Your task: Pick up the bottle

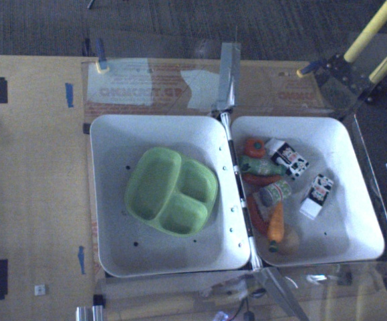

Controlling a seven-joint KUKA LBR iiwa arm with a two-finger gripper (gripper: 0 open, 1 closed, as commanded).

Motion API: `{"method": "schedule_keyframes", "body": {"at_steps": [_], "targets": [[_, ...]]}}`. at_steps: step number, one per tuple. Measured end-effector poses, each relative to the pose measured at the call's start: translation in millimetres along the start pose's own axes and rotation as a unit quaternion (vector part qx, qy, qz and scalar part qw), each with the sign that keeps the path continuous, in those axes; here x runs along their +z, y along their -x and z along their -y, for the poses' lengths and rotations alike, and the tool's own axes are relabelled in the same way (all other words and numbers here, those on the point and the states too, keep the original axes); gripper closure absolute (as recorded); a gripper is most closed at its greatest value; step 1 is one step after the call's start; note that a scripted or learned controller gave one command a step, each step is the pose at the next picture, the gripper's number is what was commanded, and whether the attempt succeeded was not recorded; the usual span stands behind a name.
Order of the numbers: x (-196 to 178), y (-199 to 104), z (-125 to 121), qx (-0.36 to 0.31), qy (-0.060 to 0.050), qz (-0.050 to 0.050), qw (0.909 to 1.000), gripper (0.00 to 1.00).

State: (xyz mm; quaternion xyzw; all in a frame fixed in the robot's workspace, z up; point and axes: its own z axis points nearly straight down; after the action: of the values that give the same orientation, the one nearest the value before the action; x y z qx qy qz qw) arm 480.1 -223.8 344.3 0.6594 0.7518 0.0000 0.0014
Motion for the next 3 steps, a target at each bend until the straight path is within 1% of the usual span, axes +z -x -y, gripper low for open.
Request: {"method": "schedule_keyframes", "body": {"at_steps": [1,2,3], "targets": [[102.4,-0.5,0.4,0.028,-0.001,-0.001,0.9996,1.0],[102.4,-0.3,0.5,0.028,0.0,-0.001,0.9996,0.0],[251.1,-77.4,-9.1,0.069,0.0,-0.001,0.9976,0.0]]}}
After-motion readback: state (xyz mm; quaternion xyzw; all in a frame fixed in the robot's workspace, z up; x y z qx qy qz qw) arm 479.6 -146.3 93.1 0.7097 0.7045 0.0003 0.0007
